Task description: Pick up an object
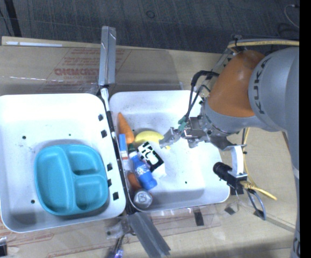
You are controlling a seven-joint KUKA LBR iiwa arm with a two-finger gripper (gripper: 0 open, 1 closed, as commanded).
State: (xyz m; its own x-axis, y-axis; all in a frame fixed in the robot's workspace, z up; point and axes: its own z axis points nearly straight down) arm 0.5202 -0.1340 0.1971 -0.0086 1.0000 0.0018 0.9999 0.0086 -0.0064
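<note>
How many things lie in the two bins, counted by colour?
Teal: 1, the tray in the left bin.
Orange: 1, the carrot in the right bin.
Yellow: 1, the banana.
Blue: 1, the bottle.
Black and white: 1, the tag.
Silver: 1, the can.
Total: 6. Smaller pieces by the bins' shared wall are too cluttered to count.

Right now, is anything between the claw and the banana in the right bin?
Nothing visible is. The claw sits just right of the banana, with bare bin floor between them. The clutter lies on the banana's other sides: a carrot up-left, a black-and-white block and a blue bottle below.
</note>
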